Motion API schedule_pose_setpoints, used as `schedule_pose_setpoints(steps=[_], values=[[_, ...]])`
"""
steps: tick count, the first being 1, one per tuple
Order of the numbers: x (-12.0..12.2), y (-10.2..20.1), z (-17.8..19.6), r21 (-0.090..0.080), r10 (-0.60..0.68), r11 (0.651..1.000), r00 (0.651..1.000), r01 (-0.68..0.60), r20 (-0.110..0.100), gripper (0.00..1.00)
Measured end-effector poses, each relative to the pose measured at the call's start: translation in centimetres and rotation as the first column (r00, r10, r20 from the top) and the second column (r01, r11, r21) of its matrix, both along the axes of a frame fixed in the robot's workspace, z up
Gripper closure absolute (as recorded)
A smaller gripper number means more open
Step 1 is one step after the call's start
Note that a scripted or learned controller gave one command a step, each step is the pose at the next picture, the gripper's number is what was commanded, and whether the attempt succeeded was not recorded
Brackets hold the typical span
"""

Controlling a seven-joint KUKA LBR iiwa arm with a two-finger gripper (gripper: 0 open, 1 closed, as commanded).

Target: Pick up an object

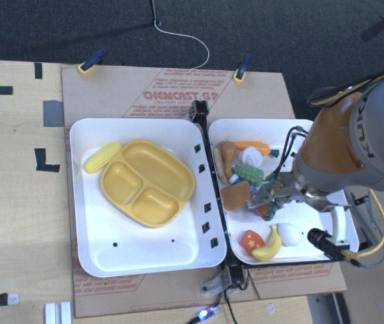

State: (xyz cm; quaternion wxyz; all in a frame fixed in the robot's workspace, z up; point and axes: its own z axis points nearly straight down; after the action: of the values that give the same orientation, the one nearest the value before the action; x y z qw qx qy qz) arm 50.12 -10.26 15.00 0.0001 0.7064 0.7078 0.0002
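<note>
White plastic forms the two shallow bins; in the left bin (pixel 90 241) a yellow divided tray (pixel 148 181) with three compartments is laid, with a toy corn cob (pixel 102 156) touching its upper left edge. In the right bin (pixel 299 256) a heap of toy food is gathered: a brown flat piece (pixel 235 196), a green leafy piece (pixel 248 173), a white round piece (pixel 251 156), an orange carrot (pixel 252 145), and, nearer the front wall, a red piece (pixel 251 239), a yellow banana (pixel 268 246) and a white egg (pixel 289 233). The gripper (pixel 267 198) is lowered among the heap just beside the brown piece; whether something is grasped cannot be told. The toys are judged to be light, stiff and smooth, so slipping is probable. The brown piece is best taken across its narrow sides.
</note>
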Motion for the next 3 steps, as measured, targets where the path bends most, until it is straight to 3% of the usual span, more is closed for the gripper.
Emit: schedule_pose_setpoints(steps=[1, 2, 3], values=[[0.1, -0.7, 6.0, -0.001, -0.001, 1.000, 1.000, 0.001, 0.003, 1.00], [0.1, -0.6, 7.5, 0.000, -0.001, 1.000, 1.000, 0.001, -0.001, 1.00], [2.8, 3.6, 8.3, 0.001, 0.003, 1.000, 1.000, -0.003, -0.001, 1.00]])
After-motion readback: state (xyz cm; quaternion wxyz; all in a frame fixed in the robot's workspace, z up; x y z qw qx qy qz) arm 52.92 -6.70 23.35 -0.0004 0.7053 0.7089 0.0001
